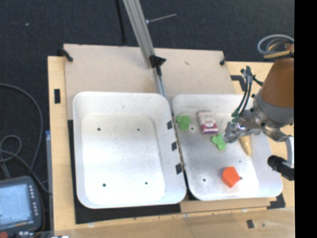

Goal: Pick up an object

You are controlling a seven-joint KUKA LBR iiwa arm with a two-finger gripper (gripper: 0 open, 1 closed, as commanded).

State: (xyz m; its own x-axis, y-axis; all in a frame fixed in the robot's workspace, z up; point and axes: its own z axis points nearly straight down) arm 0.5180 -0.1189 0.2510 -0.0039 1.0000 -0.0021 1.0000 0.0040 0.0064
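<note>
The right bin (257,185) holds a green piece (184,123) near its left wall, a pink and white box (207,122), a second green piece (218,142), a tan cone-shaped object (245,145) and an orange block (230,177). My gripper (234,133) hangs low over this bin, right of the pink box. It sits just up and right of the second green piece and left of the tan object. Nothing is visibly held between its fingers.
The left bin (86,108) lies beside the right one. A slanted metal post (141,29) rises from behind the bins. Cables run along the arm at the right, and a pendant screen (17,205) sits at the bottom left.
</note>
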